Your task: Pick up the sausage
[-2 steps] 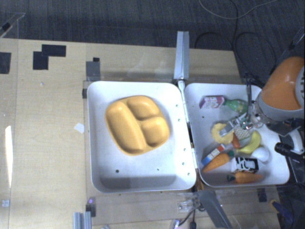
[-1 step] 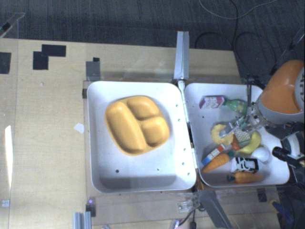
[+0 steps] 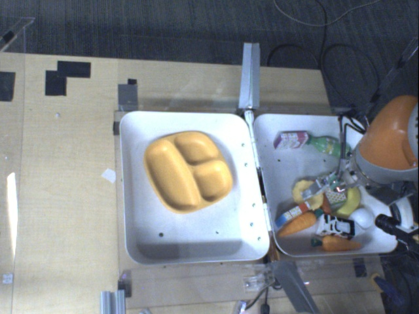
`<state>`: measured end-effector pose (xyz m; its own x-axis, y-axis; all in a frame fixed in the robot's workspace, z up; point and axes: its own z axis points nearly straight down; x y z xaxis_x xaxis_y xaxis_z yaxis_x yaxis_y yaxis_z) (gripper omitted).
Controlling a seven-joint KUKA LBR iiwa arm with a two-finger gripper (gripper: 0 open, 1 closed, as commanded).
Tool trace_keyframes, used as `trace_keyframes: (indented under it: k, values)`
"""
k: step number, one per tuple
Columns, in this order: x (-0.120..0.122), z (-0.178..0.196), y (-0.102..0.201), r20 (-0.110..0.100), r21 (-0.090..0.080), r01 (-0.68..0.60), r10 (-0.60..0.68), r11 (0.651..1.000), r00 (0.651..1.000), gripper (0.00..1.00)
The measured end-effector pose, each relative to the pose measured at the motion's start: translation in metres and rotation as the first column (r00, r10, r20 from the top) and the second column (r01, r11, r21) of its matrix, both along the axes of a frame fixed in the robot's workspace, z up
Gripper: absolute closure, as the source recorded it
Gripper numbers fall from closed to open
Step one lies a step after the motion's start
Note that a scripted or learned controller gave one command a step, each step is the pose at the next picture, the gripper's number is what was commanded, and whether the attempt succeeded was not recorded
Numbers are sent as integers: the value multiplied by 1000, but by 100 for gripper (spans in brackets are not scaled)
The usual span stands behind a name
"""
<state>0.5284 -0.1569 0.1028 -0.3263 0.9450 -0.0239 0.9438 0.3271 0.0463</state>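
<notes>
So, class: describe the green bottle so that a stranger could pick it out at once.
Start at the right bin, the one crowded with toy food. Look along its far edge, away from the pile: the bottle lies on its side there, alone. It is pale green with a dark red label, while its neighbours below are yellow and orange.

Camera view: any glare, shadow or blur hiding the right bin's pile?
Camera view: even lighting, no strong glare on the right bin; a soft shadow lies along the left bin front wall; the pile is small and soft in focus, so items blend together; the arm overlaps the bin's right edge.
</notes>
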Motion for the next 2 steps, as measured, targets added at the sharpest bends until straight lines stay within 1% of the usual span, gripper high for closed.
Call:
trace_keyframes:
  k: [1, 2]
  values:
    - [-25, -1, 8, 5, 1, 115, -115, 993, 993, 0]
    - [-26, -1, 1, -9, 22, 396, -396, 918, 918, 0]
